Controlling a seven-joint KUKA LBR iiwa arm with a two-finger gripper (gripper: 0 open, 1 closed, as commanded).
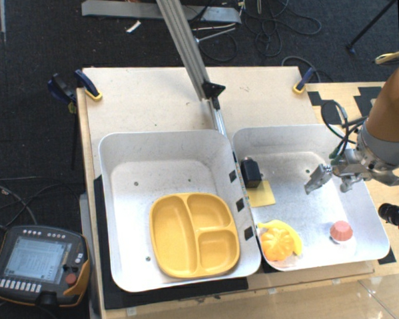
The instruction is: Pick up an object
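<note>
Right now my gripper (328,179) hangs over the right bin (300,163), near its right wall, with the grey wrist and orange band of my arm (388,122) coming in from the right. My two fingers (316,180) stand parted, a clear gap between them, and nothing sits in that gap; they look to be above the bin floor, though I cannot tell whether a tip touches it.

Below me, toward the front of the bin, lies a small pink rounded object (341,232), well apart from my fingers. At the front left corner rests a soft-looking yellow and orange object (279,241), lumpy and rounded. Farther back along the left wall a small black boxy object (251,172) stands just beside a flat yellow square (262,195) like a thin pad.

Both bins are shallow, white and speckled, with rounded corners. The left bin (126,166) holds a yellow plastic tray (193,234), smooth, with three compartments.

Off the bench at the lower left sits a handheld control pendant (37,266) with a lit screen; its writing is too small to read.
</note>
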